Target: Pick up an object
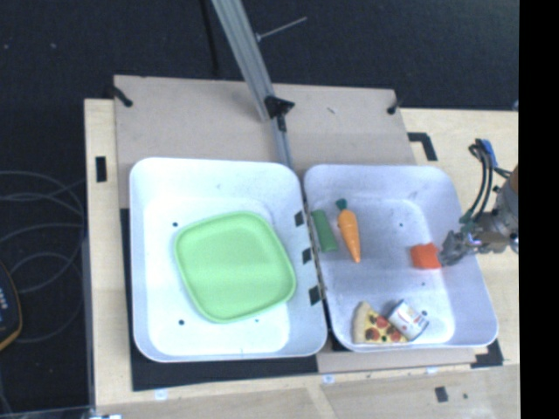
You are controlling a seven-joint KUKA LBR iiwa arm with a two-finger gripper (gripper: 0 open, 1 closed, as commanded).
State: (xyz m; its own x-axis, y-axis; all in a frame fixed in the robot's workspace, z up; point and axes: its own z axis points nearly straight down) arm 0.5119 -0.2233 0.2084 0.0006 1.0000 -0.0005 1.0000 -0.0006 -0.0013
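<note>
From where the camera looks down, the surface point(105, 356) carries two white bins side by side. The left bin point(153, 190) holds a pale green plate point(234, 266) lying flat. The right bin point(437, 190) holds the smaller things: a green block point(325, 231) near its left wall, a toy carrot point(349, 234) just beside it with its long axis running front to back, a pizza slice point(374, 326) and a small can point(407, 319) touching each other near the front edge, and an orange block point(425, 257) toward the right wall.

The arm comes in from the right, and the pincer point(456, 245) sits low at the bin's right side, just beside the orange block. That block lies immediately to the pincer's left in the picture, close enough that the two may be touching. I cannot tell whether the pincer is open or closed; it is too small and blurred here, and nothing is visibly held in it.

My guess is the orange block is the target, being by far the nearest. It looks squat, with no clear long axis. The carrot and green block are well apart from the pincer.
</note>
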